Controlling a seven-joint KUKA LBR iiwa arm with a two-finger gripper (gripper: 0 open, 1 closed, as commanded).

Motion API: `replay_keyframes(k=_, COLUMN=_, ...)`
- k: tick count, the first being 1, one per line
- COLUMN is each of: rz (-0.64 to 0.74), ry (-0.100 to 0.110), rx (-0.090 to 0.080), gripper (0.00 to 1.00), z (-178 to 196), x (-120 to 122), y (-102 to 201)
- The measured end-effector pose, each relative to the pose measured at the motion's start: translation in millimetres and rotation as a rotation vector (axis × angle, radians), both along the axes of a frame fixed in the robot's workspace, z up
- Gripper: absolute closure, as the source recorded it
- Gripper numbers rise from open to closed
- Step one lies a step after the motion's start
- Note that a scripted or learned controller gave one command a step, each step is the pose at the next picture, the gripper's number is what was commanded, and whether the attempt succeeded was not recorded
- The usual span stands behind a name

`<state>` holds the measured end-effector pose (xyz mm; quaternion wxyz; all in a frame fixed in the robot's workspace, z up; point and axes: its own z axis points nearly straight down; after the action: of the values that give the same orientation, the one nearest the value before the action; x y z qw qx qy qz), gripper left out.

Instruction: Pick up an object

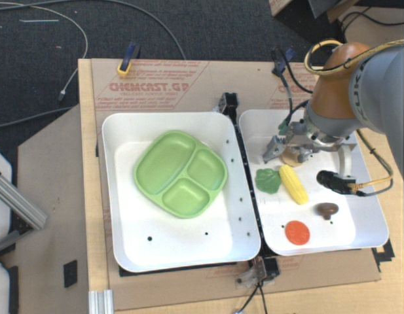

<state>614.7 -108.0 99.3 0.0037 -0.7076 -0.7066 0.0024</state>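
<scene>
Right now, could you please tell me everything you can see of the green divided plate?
The green divided plate is pale green, plastic-looking, rounded-square, with three compartments: a long one on its left and two smaller ones on its right. It lies flat, right side up, turned at a slant, near the middle of the left bin. Nothing lies in it, and it touches just the bin floor.

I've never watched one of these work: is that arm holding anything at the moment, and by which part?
It cannot be told. The gripper is low in the right bin, just above the corn cob and green toy, and nothing shows between its fingers.
</scene>
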Motion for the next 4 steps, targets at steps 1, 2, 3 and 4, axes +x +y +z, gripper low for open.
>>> replay_keyframes(k=1, rz=0.0, ry=-0.008, rx=-0.001, gripper=1.0, z=15, x=2, y=0)
replay_keyframes(k=2, rz=0.003, ry=-0.016, rx=-0.003, gripper=1.0, z=79, x=2, y=5)
replay_keyframes(k=3, rz=0.003, ry=-0.017, rx=-0.003, gripper=1.0, z=134, x=4, y=5)
replay_keyframes(k=4, rz=0.007, ry=-0.007, rx=0.002, gripper=1.0, z=144, x=-12, y=58)
